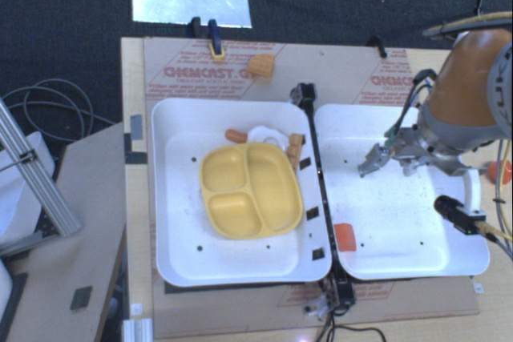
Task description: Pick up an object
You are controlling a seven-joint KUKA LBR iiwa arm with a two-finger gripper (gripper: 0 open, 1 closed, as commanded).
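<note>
Jaws (375, 163): state unclear, nothing visibly between them, hovering over right shallow white bin (449, 256). Nearest target: small orange-red block (344, 236) at bin's near-left corner, lying down-left of jaws, well apart. Move calls for shift toward that corner, then descent.

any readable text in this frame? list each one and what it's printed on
"CHEMCAST" in red, on the brown protective sheet behind the left bin.
The same red print repeats on that sheet behind the right bin, at an angle and only partly legible.
A smaller red line under each logo is too blurred to read.
No text can be made out on the yellow tray or the bins.
</note>
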